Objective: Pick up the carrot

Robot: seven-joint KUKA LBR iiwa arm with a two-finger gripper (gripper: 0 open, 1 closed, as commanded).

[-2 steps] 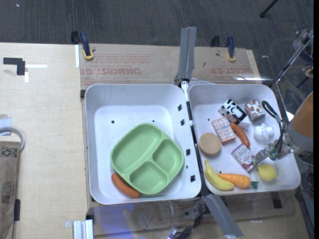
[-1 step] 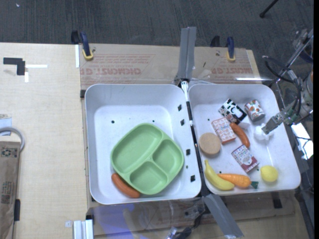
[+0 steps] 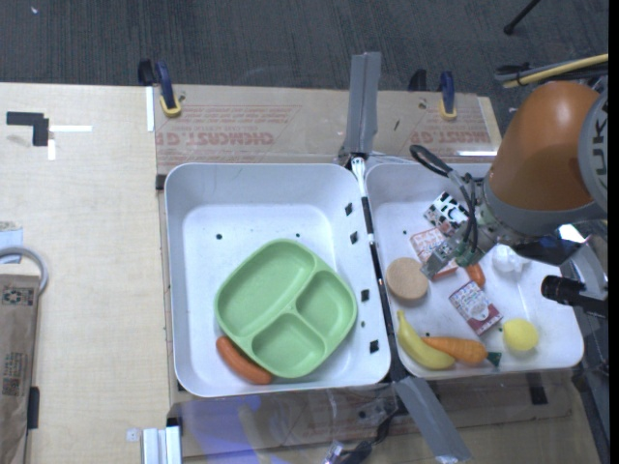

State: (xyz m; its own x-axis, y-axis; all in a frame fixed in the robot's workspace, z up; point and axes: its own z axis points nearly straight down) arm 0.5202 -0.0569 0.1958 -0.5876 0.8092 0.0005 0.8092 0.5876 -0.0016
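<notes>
The carrot (image 3: 457, 348) lies crosswise in the right bin (image 3: 566, 351) — green top rightward; my gripper's (image 3: 462, 251) state I cannot tell.

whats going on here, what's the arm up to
A grey and orange arm reaches into the right bin, its gripper low among small packets near the bin's middle. The carrot lies apart from it at the bin's front edge, beside a banana. The left bin holds a green divided plate.
</notes>
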